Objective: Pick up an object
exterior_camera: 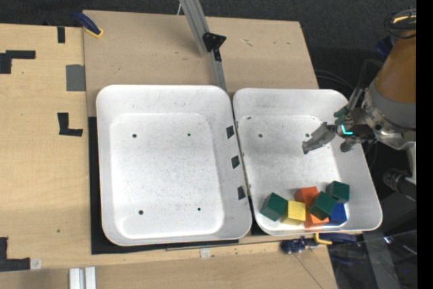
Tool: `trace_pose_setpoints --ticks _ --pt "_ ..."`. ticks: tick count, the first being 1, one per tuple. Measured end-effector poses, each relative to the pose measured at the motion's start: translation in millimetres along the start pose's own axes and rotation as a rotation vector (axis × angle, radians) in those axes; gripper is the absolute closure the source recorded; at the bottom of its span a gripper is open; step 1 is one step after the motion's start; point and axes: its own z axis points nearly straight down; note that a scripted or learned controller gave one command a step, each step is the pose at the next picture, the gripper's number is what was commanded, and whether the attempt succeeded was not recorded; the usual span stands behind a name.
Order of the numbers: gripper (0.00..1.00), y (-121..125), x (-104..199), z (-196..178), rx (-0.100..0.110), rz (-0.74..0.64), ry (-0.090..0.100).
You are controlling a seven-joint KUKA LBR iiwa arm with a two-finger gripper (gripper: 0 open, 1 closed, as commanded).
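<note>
At about five o'clock of the right bin, a small heap of coloured blocks lies against the near wall. I count a green block, a yellow block, an orange block, a blue block and two more dark green ones, one in the middle of the heap and one at its three o'clock end. They touch each other, and some seem to lean on their neighbours, so their faces are not all level.

The gripper hangs over the same bin, at about twelve o'clock from the heap and well apart from it, on the arm that comes from three o'clock. Nothing is between its fingers. Whether the pincer stands apart or together I cannot tell, because it is seen from the side and blurred.

The left bin is not needed for this step.

The blocks look stiff and light, probably wood or plastic (this is my judgement from shape and colour, not something seen). Their smooth flat sides should give a firm hold if the fingers press on two opposite faces. The green block at the nine o'clock end of the heap seems the best choice, since it has free space on its outer side; the ones in the middle are too crowded for a finger to enter.
</note>
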Motion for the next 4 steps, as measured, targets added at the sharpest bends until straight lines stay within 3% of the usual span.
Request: trace_pose_setpoints --ticks 1,4 --pt "0.0 0.5 -0.1 -1.2 -0.003 0.0 0.0" --pt "0.0 -4.4 -2.1 155.1 0.006 0.002 0.001"
